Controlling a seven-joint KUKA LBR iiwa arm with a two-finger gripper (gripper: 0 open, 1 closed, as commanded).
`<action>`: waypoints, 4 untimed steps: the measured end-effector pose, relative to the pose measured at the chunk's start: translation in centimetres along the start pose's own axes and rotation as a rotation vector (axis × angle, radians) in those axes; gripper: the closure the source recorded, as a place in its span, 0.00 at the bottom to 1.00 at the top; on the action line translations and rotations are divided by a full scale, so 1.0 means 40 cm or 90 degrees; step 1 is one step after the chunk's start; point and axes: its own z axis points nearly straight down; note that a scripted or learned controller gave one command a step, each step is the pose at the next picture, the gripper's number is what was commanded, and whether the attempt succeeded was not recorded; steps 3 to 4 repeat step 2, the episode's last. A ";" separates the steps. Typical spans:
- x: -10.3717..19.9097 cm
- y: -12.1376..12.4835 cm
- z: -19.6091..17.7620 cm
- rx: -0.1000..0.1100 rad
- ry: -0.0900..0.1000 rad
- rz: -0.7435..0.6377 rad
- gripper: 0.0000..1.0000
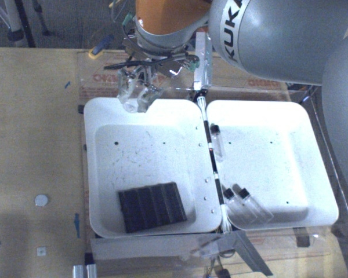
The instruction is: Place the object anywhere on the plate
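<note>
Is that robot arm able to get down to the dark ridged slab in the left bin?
Probably yes. The dark slab lies flat and uncovered in the left bin, with nothing above it; the gripper hangs over that bin's far rim.

Tan bench top (35, 126), dark grey floor (64, 16)

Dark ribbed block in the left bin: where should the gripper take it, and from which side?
Come straight down from above: the dark ribbed block lies flat near the left bin's front wall. Probably close across its shorter width, on the long edges. Its front edge sits close to the wall, which may crowd a finger.
</note>
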 end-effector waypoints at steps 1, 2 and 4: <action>-0.004 -0.003 -0.031 0.002 -0.007 0.003 1.00; 0.016 -0.010 -0.370 -0.002 0.007 -0.108 1.00; 0.016 -0.010 -0.370 -0.002 0.007 -0.108 1.00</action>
